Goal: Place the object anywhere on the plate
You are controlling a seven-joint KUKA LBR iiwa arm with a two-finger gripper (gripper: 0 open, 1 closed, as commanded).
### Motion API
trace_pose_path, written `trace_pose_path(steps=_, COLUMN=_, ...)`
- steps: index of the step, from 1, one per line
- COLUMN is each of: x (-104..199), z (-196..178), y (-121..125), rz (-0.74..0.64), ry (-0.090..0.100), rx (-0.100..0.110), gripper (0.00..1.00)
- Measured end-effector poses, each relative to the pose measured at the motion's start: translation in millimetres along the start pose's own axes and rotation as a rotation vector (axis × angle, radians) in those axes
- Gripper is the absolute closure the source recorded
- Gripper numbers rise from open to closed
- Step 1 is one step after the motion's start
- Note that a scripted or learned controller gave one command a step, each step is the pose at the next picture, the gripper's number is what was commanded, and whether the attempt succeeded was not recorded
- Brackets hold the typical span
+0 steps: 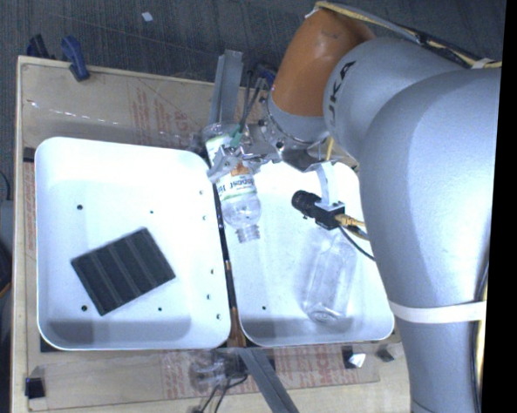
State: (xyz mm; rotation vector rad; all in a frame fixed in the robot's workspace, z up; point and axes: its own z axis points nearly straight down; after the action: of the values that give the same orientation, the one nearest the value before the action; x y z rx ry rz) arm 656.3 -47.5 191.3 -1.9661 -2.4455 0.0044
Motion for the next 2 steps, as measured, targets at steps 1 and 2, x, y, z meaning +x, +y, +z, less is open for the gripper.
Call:
trace_pose_path(steps=1, x=15.4, z=-7.3, y=3.3, rz=-0.028, ry=-0.001, rx=-0.002, gripper=1.00)
trace_pose_path(steps=2, x=41.9, z=-34.3, y=9.1, rz=-0.014, ry=-0.001, rx=-0.003, gripper=1.00)
